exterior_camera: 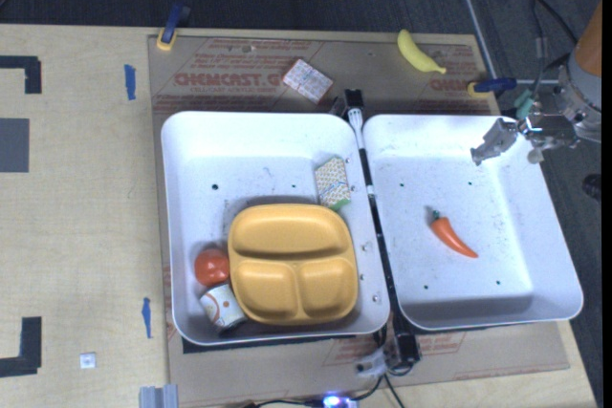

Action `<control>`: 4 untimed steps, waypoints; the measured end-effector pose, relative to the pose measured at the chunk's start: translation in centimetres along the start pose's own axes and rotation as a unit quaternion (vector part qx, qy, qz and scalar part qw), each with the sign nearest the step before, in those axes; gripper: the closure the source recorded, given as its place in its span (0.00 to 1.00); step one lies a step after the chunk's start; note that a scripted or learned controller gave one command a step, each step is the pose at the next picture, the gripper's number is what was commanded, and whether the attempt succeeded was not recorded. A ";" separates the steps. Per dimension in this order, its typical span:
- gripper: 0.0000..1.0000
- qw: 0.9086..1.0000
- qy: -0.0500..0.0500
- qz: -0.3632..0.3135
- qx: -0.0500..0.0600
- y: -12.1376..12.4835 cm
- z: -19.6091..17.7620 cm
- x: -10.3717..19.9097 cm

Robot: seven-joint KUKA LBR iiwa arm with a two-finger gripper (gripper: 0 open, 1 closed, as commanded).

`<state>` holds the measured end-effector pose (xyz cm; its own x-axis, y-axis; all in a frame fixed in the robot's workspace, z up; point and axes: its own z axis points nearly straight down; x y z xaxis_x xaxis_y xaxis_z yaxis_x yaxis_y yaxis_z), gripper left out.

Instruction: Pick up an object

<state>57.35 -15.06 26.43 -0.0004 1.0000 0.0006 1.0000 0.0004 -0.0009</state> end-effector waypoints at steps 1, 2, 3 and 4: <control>0.00 1.000 0.000 0.001 -0.001 -4.5 11.9 1.6; 0.00 1.000 0.000 0.000 -0.002 -5.8 17.8 5.7; 1.00 1.000 0.000 0.001 -0.004 -5.7 16.8 5.7; 1.00 1.000 0.000 0.000 -0.001 -9.4 8.0 13.2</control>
